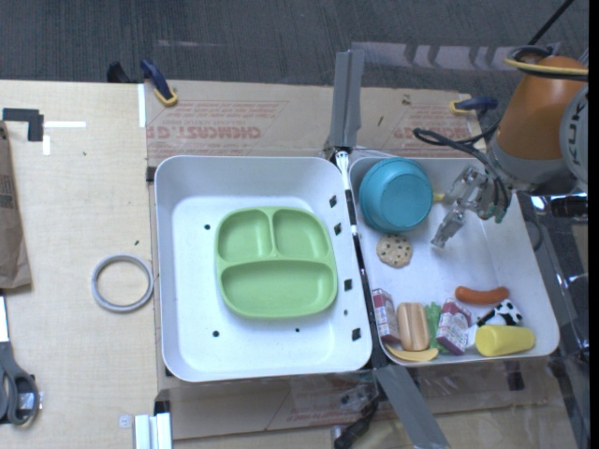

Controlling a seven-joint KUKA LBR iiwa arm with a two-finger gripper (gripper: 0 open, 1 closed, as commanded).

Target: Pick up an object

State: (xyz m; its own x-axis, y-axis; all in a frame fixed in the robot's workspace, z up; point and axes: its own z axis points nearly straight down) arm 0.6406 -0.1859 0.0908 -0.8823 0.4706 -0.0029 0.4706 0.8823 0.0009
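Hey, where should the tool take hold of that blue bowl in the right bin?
Probably the blue bowl's rim, from above. It lies tilted in the right bin's far-left corner, opening facing near-right, so the rim edge nearest the cookie looks reachable; its body seems too wide for the tool.

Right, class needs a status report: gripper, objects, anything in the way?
Gripper open, holding nothing, above right bin. Blue bowl beside it, cookie below. No obstruction seen.

Two bins side by side on desk (75,204). Left bin (178,279): divided tray (276,262) in middle. Right bin (529,279): bowl (395,194) at rear left, cookie (395,250) just before it, claw (449,227) right of bowl; small items, perhaps toy food, clustered along front wall. Ring (122,282) on desk left of bins.
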